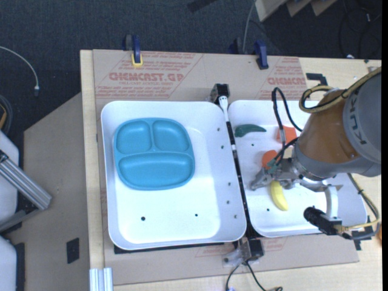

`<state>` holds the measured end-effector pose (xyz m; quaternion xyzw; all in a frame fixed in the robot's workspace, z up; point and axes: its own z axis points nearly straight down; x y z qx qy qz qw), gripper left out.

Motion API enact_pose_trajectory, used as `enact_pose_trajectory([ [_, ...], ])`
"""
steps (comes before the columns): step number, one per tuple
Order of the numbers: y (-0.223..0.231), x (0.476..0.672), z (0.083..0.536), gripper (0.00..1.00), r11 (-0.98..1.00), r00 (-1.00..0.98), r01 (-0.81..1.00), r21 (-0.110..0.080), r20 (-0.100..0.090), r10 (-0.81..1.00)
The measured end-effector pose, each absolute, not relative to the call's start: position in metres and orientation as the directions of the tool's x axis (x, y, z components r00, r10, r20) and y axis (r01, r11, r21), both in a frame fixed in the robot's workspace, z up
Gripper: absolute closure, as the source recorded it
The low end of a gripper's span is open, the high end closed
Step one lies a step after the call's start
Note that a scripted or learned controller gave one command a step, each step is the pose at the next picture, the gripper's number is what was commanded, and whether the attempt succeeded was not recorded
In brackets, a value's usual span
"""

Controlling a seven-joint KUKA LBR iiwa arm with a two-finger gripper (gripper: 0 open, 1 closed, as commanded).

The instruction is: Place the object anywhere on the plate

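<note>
We look down at a slant on a bench [182, 71] covered by brown board with red lettering, carrying two shallow white bins side by side. The left bin [163, 223] holds a blue plate [155, 154] with three compartments, lying in the bin's upper left part; the plate's compartments carry nothing, and the white floor below and to the right of it is bare apart from a few small dark dots.

The right bin [267, 223] holds the loose items. A yellow banana-shaped object [278, 196] lies on the bin floor toward the lower middle, tilted. Just above it sits an orange piece [269, 159], and a second orange piece [286, 134] lies higher up, partly hidden by the arm. A dark green, leaf-like piece [248, 129] rests near the bin's upper left corner.

The arm [339, 132] reaches in from the right over the right bin (its orange band and grey body cover much of that bin). The tool [271, 177] hangs low between the orange piece and the yellow object, its metal fingers [262, 180] pointing left; we cannot tell whether they are apart or together, nor whether they touch anything. Nothing is visibly clamped between them.

Black cables loop above the arm, and blue clamps [134, 47] grip the board's far edge.
</note>
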<state>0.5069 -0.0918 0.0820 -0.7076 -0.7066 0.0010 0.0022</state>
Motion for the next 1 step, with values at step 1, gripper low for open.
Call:
enact_pose_trajectory([
  [1, -0.0919, 0.5079, 0.0949, 1.0, -0.001, 0.001, 1.0, 0.001, 0.0, 1.0],
])
